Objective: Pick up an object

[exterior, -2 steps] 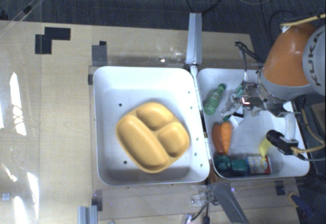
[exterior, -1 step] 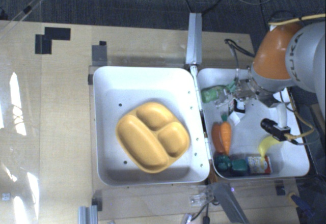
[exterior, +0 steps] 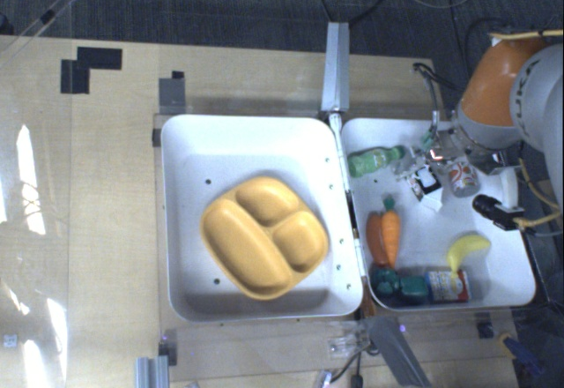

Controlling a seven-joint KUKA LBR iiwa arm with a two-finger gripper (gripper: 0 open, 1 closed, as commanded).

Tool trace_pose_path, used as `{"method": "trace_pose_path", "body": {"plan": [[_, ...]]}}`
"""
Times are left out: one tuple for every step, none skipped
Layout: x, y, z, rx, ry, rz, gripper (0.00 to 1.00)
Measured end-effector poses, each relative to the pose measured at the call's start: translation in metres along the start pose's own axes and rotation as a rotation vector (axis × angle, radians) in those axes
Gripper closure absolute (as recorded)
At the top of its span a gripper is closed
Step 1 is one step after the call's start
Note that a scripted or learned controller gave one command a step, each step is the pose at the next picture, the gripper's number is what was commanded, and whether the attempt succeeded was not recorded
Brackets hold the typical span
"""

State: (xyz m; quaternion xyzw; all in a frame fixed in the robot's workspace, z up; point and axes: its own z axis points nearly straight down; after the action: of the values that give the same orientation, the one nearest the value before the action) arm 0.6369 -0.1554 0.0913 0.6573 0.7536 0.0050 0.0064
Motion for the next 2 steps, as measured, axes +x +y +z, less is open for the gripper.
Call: {"method": "trace_pose_path", "body": {"plan": [[0.0,0.002,-0.012,-0.004,-0.002,-0.002,1.0],[0.046,0.042,-0.14,0.009,0.0,0.11,1.0]]}}
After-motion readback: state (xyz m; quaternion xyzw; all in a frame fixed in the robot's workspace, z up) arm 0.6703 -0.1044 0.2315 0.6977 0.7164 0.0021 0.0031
